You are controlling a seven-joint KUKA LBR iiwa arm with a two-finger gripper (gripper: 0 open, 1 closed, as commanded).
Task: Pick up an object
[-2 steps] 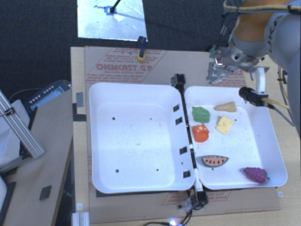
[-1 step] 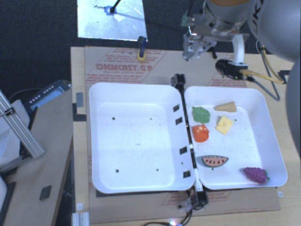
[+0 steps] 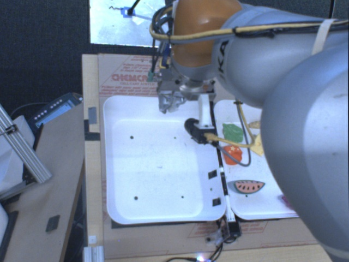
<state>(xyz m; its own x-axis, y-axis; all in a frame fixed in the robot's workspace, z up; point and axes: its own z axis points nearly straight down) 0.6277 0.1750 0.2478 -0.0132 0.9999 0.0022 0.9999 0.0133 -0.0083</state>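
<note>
A: You've got two bins, left bin [image 3: 158, 168] and right bin [image 3: 256, 203], both smooth white plastic with a slight sheen.

B: And the arm?

A: Your arm [image 3: 283, 64] is satin grey, with a glossy orange band [image 3: 204, 23]. The watermelon slice [image 3: 249, 186] looks like matt plastic. The board [image 3: 128, 75] under the bins is printed cardboard.

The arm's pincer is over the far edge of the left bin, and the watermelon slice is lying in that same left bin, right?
Not quite. The camera view shows the pincer over the far edge of the left bin, but the watermelon slice lies in the right bin, near its front edge, together with a green piece and a red piece.
</note>
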